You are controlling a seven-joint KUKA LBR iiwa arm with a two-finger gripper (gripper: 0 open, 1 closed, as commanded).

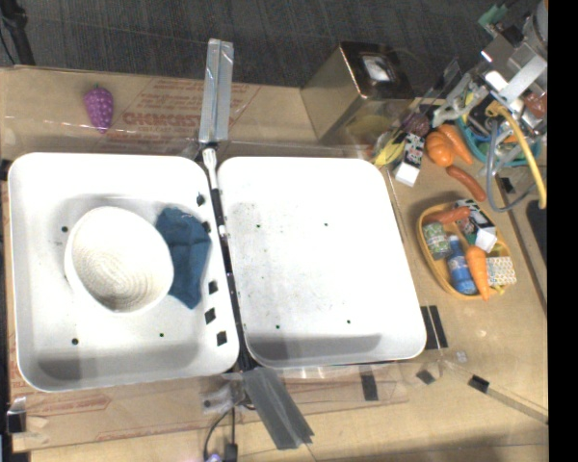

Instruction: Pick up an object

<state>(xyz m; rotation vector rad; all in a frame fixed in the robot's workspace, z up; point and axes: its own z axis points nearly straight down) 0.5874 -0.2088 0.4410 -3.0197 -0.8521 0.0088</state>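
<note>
Two things lie in the left bin: a white cap, a blue cloth touching it. Gripper hangs top right; open or closed, can't tell.

2 bins white, right one dark-speckled; hat cream, ribbed weave; cloth dark blue; grape bunch purple; bench tan; small basket yellow.

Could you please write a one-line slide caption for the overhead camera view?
Left bin holds a white woven hat beside a blue cloth.
</note>
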